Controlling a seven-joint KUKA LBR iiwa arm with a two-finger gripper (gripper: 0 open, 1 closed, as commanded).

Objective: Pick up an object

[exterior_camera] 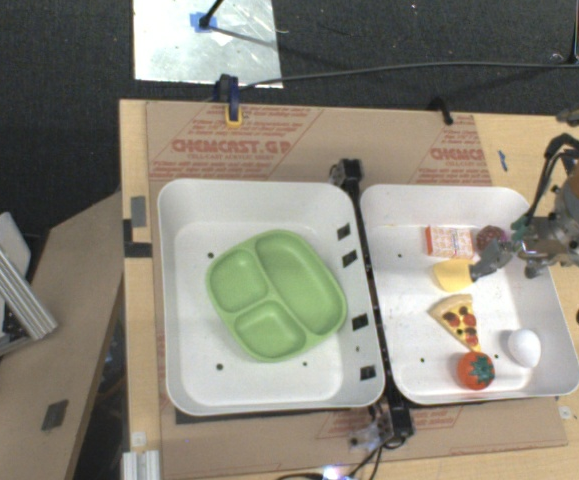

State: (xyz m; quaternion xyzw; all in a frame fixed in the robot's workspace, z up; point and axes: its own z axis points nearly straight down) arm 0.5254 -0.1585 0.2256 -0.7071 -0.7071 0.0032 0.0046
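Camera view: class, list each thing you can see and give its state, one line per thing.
green divided plate: flat in the left bin, compartments bare.
pizza slice: lying flat in the right bin.
tomato: resting near the front wall.
white egg: lying by the right wall.
yellow piece: lying flat.
red-and-white packet: lying flat.
gripper: low over the right bin.

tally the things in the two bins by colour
green: 1, the plate
yellow: 1, the cheese
white: 1, the egg
red: 2, the tomato and packet
mixed: 1, the pizza slice
purplish: 1, a round thing
total: 7
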